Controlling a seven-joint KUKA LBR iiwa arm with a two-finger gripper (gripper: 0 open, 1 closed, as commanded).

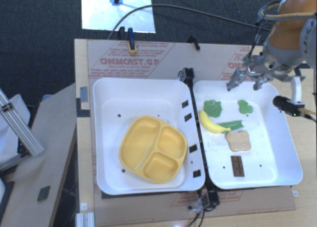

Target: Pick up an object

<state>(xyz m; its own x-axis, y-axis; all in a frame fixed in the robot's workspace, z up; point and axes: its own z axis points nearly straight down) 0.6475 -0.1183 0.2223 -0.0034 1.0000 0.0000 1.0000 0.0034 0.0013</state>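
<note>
Your tool hangs with its fingers spread and nothing between them, above the far edge of the right bin. The banana lies nearer and to the left, its long axis running diagonally.

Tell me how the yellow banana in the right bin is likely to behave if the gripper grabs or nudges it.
The banana looks smooth and glossy, so it may slip between the fingers. Its curved, rounded body lies flat in the right bin, so a nudge would probably spin or rock it rather than tip it. It touches the green bean-like piece, which may get dragged along.
</note>
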